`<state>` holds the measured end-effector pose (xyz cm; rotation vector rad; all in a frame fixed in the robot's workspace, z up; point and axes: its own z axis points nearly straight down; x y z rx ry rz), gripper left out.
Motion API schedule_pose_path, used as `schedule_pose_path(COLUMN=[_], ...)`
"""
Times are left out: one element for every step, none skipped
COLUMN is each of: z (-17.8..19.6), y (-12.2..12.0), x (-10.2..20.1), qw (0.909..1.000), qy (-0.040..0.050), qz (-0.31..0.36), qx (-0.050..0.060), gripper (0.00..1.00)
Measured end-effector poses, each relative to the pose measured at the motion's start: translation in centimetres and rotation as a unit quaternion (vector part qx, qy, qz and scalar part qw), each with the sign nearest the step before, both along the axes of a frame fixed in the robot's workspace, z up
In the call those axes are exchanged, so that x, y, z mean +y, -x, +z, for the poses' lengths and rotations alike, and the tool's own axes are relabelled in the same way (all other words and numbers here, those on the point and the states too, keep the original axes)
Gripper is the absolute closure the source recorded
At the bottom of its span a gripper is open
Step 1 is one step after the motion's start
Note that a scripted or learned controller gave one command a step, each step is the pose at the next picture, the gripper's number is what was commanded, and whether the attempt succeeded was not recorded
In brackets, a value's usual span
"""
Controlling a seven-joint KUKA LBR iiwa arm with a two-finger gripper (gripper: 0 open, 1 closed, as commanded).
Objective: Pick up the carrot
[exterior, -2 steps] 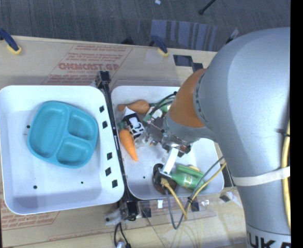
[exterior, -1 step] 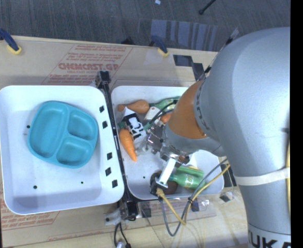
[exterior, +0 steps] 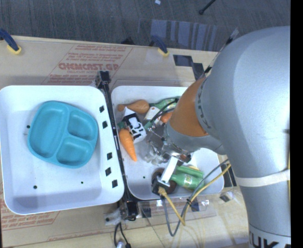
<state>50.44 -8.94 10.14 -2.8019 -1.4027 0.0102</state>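
Gripper, finger state indiscernible beneath the wrist, low over right bin; carrot just left of it on the bin floor near the dividing wall; blue divided plate in left bin.

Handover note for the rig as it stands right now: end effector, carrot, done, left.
End effector: low inside the right-hand white bin, among the clutter; the view does not settle its state.
Carrot: the tapered orange carrot lies on the bin floor near the bin's left wall, just left of the end effector, with nothing gripping it.
Nearby: a green bottle and a black-and-white box in the same bin; a blue divided plate in the left-hand white bin.
Done: arm brought down beside the carrot.
Left: grasp and lift it.
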Motion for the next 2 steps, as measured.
schedule_pose_path(z=[0.0, -0.6], y=[0.0, 2.4], x=[0.0, -0.5], qw=[1.0, 0.9886], qy=[0.0001, 0.0016], qz=[0.0, -0.151], qx=[0.0, -0.007], gripper=[0.0, 0.0])
